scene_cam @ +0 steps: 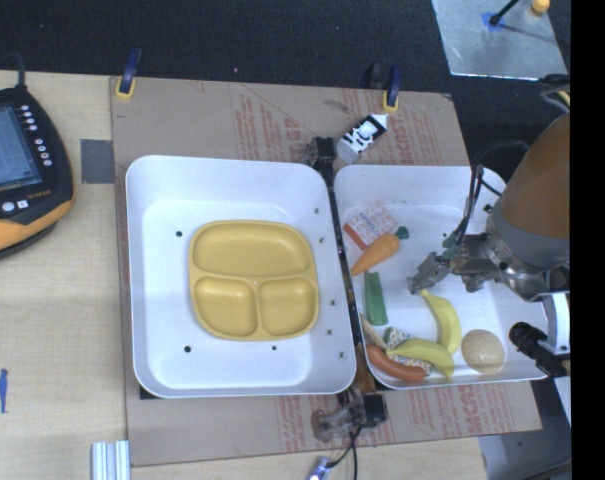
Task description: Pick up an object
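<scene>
Yellow banana (pixel 443 316) lies just below the fingers (pixel 430 273), which hover over the right bin (pixel 422 180), nothing visibly between them; their spread I cannot tell. Crowded toys nearby could deflect a grasp.

light wood bench (pixel 52 308), brown cardboard sheet (pixel 272 118) clamped on top, dark carpet floor (pixel 232 18) beyond

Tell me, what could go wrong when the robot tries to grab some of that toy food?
The bananas, hot dog and potato lie bunched in the right bin's near corner, so the gripper might nudge several and lift none. The carrot lies against the bin's wall, leaving fingers little room.
</scene>
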You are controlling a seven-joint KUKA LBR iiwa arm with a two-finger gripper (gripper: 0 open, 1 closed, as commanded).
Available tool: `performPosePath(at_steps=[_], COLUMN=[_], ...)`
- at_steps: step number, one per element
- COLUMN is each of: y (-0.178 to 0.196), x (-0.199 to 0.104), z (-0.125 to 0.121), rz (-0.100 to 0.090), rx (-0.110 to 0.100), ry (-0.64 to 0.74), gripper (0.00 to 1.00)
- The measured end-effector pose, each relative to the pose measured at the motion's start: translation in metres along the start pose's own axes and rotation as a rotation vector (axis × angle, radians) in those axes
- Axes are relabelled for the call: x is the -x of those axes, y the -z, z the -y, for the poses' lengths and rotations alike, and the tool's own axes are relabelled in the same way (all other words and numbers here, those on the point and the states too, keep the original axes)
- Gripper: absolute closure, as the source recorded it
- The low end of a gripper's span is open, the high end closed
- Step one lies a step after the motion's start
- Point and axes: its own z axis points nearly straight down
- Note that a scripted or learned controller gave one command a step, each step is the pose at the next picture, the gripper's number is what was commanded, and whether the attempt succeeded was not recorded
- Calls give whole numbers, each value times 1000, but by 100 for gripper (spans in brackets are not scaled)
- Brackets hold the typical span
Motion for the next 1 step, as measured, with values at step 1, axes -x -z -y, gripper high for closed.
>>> performPosePath(at_steps=[1], y=[-64], x=[51], z=[4], rz=[0], rx=[-4], ry=[2], gripper=[0])
